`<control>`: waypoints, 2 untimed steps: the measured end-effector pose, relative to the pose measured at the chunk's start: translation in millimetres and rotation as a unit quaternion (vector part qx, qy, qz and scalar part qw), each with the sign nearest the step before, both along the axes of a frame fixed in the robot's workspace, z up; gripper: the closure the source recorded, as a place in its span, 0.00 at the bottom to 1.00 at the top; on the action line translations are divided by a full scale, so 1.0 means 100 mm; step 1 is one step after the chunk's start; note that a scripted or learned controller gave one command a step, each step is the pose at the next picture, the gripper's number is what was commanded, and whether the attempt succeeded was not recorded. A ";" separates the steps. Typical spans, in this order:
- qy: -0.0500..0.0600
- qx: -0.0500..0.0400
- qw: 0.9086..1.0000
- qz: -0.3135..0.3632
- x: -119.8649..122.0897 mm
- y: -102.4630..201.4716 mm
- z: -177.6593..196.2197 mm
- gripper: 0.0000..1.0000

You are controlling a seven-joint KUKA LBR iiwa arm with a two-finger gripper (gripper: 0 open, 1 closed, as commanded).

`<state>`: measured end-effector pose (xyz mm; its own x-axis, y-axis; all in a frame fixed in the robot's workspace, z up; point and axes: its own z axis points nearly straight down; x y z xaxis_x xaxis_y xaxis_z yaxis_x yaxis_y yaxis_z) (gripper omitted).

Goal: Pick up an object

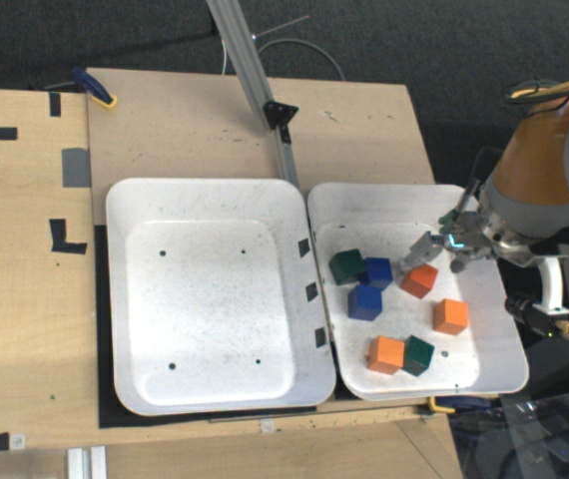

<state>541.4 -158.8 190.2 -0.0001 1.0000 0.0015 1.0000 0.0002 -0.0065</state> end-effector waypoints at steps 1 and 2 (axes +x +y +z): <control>-0.002 0.000 1.000 0.001 0.01 0.00 0.03 0.00; 0.000 0.000 1.000 0.001 0.01 0.06 -0.42 0.00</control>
<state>542.4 -153.1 148.2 -0.0017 1.0000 0.0007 1.0000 0.0017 -0.0061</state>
